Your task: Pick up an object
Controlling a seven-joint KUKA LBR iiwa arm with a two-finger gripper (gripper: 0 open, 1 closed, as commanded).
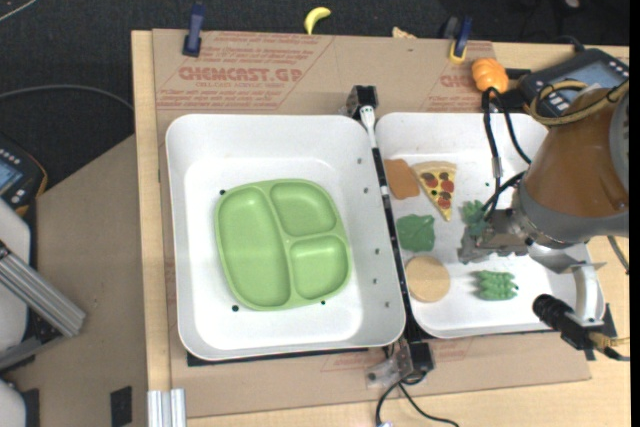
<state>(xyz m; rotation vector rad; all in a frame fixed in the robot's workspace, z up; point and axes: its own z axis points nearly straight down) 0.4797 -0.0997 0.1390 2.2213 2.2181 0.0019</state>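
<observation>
**Op:** I begin from the gripper. It is low inside the right bin, in the middle part. It looks dark and crowded from my camera, so I cannot tell its state, and I see nothing clearly held.

**Sup:** What lies closest to it?

**Op:** A green leafy piece lies just under it in the picture, toward the near rim. Its long axis runs left to right, almost along the bin's near wall. A small green bit is just above the gripper, near or touching; I cannot say which.

**Sup:** And farther out?

**Op:** To the left are a green lettuce-like toy and, below it, a tan disc. Above these are a brown slice and a pizza wedge. The left bin holds a green tray, well apart.

**Sup:** So the target?

**Op:** I judge the leafy piece: a short shift toward the near rim, then closing across its narrow side.
</observation>
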